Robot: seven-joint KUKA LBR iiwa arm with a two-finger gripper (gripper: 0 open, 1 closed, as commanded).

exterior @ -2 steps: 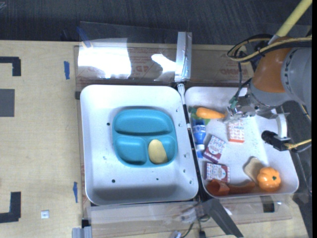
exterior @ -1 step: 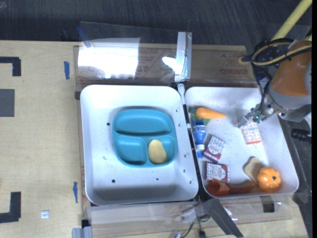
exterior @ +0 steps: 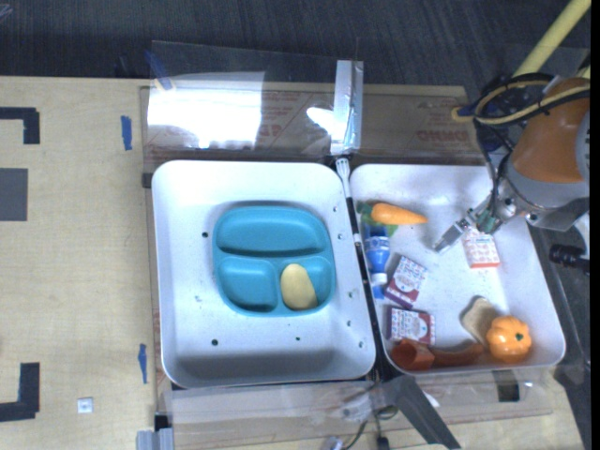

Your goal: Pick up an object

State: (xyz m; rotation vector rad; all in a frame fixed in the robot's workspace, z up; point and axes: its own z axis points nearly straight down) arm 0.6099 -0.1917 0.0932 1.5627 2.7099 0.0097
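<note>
The arm [exterior: 553,153] is seen at the right edge of the frame, angled down-left into the right bin [exterior: 544,289]. The gripper [exterior: 457,233] is poised over the bin's upper middle, above a white card [exterior: 481,251]; nothing is seen between its narrowly parted fingers. A carrot [exterior: 397,215] lies upper left, an orange [exterior: 509,337] lower right. The left bin [exterior: 178,251] holds a blue tray [exterior: 253,242] on the wooden bench [exterior: 66,251].

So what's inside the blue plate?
A yellow potato-shaped thing lies in the lower right compartment of the blue plate. The other compartments look bare. Whatever is under the yellow thing is covered.
</note>
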